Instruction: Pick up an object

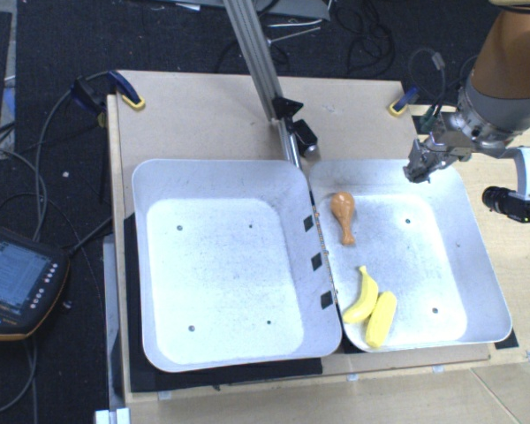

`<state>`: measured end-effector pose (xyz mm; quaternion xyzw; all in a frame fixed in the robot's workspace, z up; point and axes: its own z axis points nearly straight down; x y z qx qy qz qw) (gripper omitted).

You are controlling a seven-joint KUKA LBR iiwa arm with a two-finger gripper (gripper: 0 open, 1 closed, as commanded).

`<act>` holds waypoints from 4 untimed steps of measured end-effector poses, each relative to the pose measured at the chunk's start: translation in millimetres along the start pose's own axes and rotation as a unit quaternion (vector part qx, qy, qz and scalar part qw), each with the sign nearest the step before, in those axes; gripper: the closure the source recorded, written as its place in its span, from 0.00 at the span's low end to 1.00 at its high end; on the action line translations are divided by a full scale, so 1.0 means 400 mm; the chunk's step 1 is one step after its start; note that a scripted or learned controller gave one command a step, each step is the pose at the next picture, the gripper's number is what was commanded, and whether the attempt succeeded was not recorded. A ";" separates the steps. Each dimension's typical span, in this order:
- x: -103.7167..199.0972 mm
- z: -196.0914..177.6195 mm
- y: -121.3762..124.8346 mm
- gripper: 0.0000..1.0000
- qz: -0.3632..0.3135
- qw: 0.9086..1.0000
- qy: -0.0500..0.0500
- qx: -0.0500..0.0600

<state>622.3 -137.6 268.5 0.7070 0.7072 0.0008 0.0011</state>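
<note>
Right bin floor mostly open; drumstick, banana, yellow piece crowd left wall.

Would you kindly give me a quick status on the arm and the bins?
Gripper above right bin's far edge, nothing between fingers. Drumstick, banana, yellow piece along bin's left side, untouched. Path unobstructed.

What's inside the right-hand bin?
In the right bin: a drumstick near its left wall, and a banana beside a yellow block at the front-left corner. Nothing covers its floor.
</note>
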 end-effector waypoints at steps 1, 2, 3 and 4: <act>0.148 -0.005 0.015 1.00 -0.002 1.000 0.001 0.001; 0.283 -0.002 0.047 1.00 -0.002 1.000 0.001 0.001; 0.405 -0.001 0.048 1.00 -0.002 1.000 0.001 0.002; 0.545 0.025 0.038 1.00 -0.002 1.000 0.001 0.002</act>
